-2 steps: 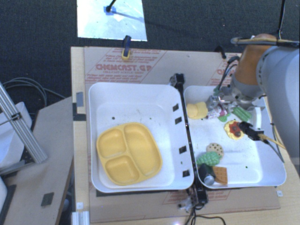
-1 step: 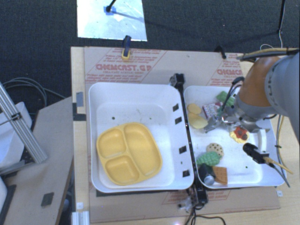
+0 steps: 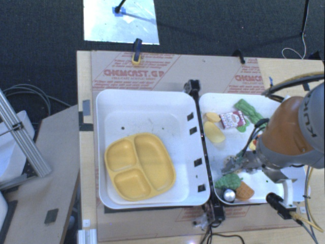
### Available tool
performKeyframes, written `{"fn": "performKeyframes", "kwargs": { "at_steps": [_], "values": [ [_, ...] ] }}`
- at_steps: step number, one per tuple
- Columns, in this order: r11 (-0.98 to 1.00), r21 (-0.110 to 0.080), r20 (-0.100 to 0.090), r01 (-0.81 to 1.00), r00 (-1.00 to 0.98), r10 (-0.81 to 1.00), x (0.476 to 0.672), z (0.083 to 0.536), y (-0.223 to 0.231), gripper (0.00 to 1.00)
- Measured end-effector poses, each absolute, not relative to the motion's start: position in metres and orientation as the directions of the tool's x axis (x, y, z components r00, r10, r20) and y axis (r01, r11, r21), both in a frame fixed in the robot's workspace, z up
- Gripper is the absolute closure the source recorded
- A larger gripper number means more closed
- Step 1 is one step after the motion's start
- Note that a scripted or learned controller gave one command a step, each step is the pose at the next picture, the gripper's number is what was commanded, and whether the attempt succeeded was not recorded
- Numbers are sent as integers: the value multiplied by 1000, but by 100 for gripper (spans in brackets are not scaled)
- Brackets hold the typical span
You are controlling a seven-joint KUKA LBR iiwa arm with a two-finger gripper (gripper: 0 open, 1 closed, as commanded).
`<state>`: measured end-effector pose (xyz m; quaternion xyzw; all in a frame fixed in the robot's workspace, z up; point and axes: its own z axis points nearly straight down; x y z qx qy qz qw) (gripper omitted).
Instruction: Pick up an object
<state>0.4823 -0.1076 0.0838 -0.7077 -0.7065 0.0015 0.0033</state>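
The right bin [image 3: 223, 98] holds several small objects. A pale yellow lemon-shaped piece [image 3: 214, 132] lies near its left wall, with a smaller yellow piece [image 3: 212, 117] above it. A red and white packet [image 3: 232, 120] and a green toy [image 3: 248, 109] lie toward the back. At the front lie a green leafy piece [image 3: 227, 181], a silver ball [image 3: 229, 195] and an orange piece [image 3: 245, 191]. My gripper [image 3: 235, 163] hangs low over the bin's middle, just above the green leafy piece. The arm's orange band [image 3: 287, 126] covers the bin's right part.
The left bin [image 3: 147, 103] holds a yellow divided plate [image 3: 139, 165]. A black divider with clips [image 3: 199, 136] runs between the bins. A cardboard sheet [image 3: 167, 70] lies behind them, and cables [image 3: 294, 215] trail at the front right.
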Motion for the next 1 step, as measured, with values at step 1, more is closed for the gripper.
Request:
{"fn": "performKeyframes", "kwargs": {
  "at_steps": [1],
  "values": [
    [4, 4, -2, 1000, -4, 1000, 518, 85, -122, 0]
  ]
}}
